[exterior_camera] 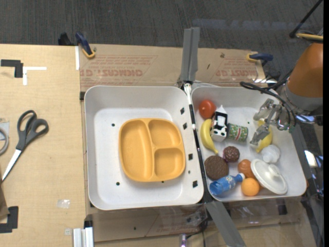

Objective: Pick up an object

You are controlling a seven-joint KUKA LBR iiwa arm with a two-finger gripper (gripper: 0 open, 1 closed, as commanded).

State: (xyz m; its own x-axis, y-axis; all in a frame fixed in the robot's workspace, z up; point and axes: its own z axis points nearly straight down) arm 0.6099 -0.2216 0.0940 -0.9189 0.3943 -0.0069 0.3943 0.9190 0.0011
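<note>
While it hangs at the right of the frame, the metal two-finger gripper [267, 129] stands spread wide with nothing between its tips, poised over a small yellow object [265, 141] in the right-hand shallow white bin [297, 164], presumably the intended pick.

a light wooden bench [41, 189] is filling the left side, with black-handled scissors [23, 135] lying on it. brown cardboard [133, 66] is sitting behind the bins, pinned by blue clamps [85, 44]. dark grey carpet [128, 9] is stretching along the top. even, soft light is falling over everything.
</note>
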